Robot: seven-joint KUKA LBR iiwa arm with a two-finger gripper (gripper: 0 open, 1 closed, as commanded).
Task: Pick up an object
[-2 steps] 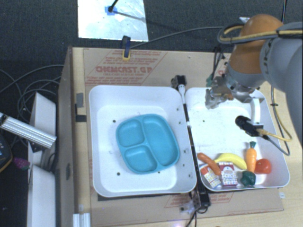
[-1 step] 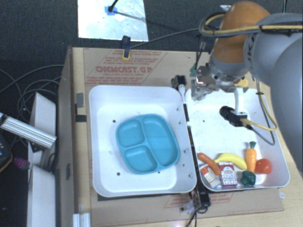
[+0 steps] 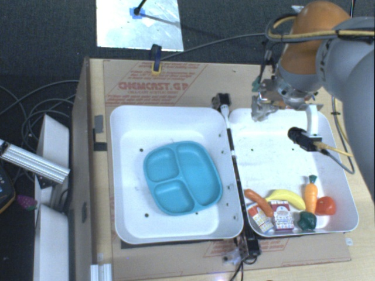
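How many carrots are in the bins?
2, both in the right bin at its near end. One carrot stands on end beside the tomato; the other lies left of the banana. The pile there could hide more.

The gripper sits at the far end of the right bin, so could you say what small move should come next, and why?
Probably carry the gripper toward the near end of the right bin: the banana and carrot lie clustered there, well away from it.

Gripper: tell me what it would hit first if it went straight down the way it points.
The gripper hangs over the far left corner of the right bin, so it would probably meet that bare floor first. The toy food lies at the near end. Depth is uncertain.
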